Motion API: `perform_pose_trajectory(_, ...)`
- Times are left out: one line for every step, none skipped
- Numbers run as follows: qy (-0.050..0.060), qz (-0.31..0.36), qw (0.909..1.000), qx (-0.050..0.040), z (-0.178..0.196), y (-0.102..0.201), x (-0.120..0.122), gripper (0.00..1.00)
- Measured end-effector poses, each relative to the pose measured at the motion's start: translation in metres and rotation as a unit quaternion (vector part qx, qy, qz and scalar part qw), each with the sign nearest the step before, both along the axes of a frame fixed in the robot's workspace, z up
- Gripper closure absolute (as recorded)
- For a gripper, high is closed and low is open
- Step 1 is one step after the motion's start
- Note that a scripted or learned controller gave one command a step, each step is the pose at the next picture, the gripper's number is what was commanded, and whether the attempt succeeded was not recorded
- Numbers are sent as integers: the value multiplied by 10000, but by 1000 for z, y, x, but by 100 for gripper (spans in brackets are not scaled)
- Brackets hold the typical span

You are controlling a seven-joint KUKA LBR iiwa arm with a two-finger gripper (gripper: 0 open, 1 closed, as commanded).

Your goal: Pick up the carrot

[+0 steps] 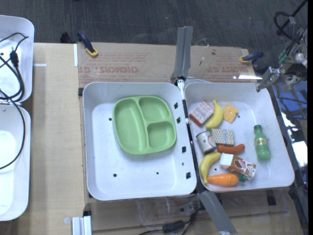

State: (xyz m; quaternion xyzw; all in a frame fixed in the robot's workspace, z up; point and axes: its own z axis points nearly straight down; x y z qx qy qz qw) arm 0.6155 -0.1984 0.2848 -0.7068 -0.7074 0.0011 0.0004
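The stubby orange plastic carrot (pixel 223 179) lies lengthwise left-right along the right-hand white bin's (pixel 274 106) near wall, touching a yellow banana (pixel 209 162). We can't tell the gripper's state from here, so we'd reach in from the right.

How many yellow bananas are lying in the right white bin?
2. One yellow plastic banana lies near the back of the right white bin; the other yellow banana lies near the front, just behind the orange carrot. None seems hidden.

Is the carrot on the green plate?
No. The carrot lies in the right bin, near its front edge, while the green plate sits in the left bin.
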Motion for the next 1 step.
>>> perform_pose_trajectory(-1,1311,9914,5,-67,35,-57,0)
